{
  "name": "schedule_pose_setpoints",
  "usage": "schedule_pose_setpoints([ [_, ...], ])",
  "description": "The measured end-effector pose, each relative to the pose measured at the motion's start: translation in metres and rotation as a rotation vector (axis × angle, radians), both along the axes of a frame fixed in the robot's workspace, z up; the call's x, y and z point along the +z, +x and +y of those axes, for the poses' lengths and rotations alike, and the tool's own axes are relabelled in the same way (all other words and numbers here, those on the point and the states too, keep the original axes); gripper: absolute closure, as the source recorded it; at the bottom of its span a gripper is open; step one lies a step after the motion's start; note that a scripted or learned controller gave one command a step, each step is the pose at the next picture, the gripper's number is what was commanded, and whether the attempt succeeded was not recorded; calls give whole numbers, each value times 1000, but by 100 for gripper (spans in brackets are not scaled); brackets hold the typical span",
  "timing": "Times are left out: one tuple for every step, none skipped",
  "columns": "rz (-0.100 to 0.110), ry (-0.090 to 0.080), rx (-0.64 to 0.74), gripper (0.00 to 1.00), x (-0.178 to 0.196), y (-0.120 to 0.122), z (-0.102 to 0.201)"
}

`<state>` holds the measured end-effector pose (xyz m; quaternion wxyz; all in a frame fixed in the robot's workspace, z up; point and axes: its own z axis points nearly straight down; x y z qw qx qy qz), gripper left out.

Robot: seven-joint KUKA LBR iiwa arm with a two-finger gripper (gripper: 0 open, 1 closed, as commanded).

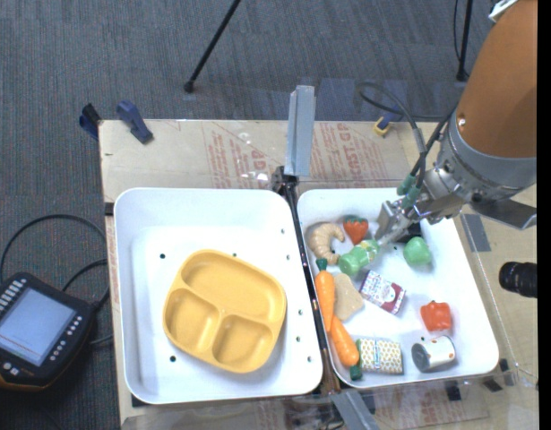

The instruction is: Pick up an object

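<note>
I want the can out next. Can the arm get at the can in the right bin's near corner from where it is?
Probably yes. The can lies apart from its neighbours with nothing above it, and the pincer is over the same bin.

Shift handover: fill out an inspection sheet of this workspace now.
Surface: cardboard-topped bench bearing two shallow white bins.
Job's things: right bin holds orange plastic carrots, green toy pieces, a red pepper, a silver can, a small printed carton.
Clutter: yellow divided plate in left bin.
Grippers: gripper low over right bin's far side.
Cables: black cable behind bench.
Surroundings: teach pendant, tripod leg on carpet.
</note>
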<state>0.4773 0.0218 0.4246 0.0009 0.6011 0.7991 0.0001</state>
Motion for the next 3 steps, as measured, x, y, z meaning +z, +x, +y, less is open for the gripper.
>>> schedule_pose_setpoints([
  [10,-2,-160,100,-71,43,31],
  [18,-3,-125,100,-201,-5,74],
  [-4,2,-177,100,-27,0,31],
])
